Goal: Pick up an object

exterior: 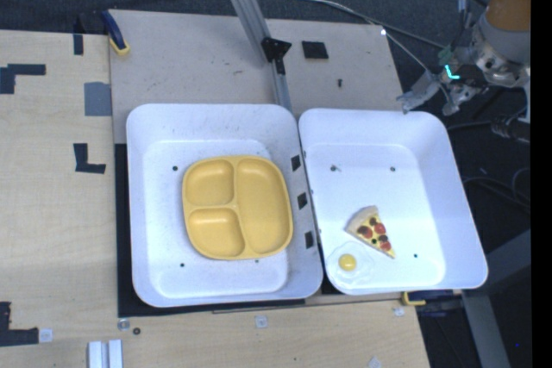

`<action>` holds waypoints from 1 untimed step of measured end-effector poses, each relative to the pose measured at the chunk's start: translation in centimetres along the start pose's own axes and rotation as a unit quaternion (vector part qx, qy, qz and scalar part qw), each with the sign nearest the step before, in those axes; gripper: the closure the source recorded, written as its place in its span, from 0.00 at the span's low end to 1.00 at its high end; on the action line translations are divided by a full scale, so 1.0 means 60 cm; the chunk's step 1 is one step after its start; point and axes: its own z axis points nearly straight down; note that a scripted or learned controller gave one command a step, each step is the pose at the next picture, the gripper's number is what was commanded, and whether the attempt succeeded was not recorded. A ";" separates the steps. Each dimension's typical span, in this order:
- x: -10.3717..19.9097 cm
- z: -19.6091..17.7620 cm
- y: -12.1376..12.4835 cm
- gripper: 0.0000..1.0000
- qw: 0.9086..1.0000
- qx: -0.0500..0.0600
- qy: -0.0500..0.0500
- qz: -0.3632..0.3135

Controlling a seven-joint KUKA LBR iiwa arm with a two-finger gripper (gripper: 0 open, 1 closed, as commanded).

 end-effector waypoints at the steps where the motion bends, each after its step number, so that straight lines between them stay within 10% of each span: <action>1: 0.000 -0.003 0.001 0.00 1.000 -0.002 0.000 0.000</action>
